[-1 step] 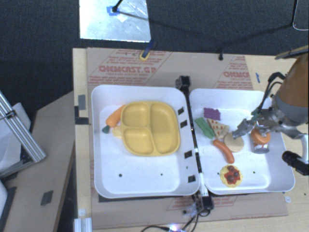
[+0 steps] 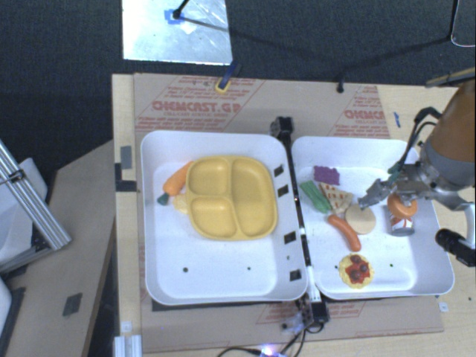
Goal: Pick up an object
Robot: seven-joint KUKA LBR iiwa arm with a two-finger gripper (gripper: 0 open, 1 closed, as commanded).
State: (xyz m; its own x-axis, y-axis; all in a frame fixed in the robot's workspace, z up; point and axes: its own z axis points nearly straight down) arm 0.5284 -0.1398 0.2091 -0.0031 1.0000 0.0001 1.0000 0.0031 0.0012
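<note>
White bins: two shallow bins are sitting side by side on the bench, the left bin (image 2: 160,274) and the right bin (image 2: 424,277), touching along the middle.
Left bin: a yellow plate (image 2: 227,197) with three compartments is lying in the middle of it; a toy carrot (image 2: 175,180) is lying just beside the plate's left edge, tilted, with its green end pointing down-left.
Right bin, upper part: a purple block (image 2: 326,175) is lying near the top; below it a tan wedge (image 2: 336,197) is touching a green stick (image 2: 314,197) on its left.
Right bin, middle: an orange sausage (image 2: 346,232) is lying at a slant, and a pale round disc (image 2: 361,220) is touching its upper right side.
Right bin, lower part: a small yellow tart (image 2: 356,270) with red and dark berries is lying near the front wall.
Right bin, right side: an orange and grey cup (image 2: 401,216) is standing upright.
Arm: it is reaching in from the right, low over the right bin.
Gripper (image 2: 392,192): it is hanging just above the cup and just beside the disc; I cannot tell how its fingers are standing, and I cannot see any object between them.
</note>
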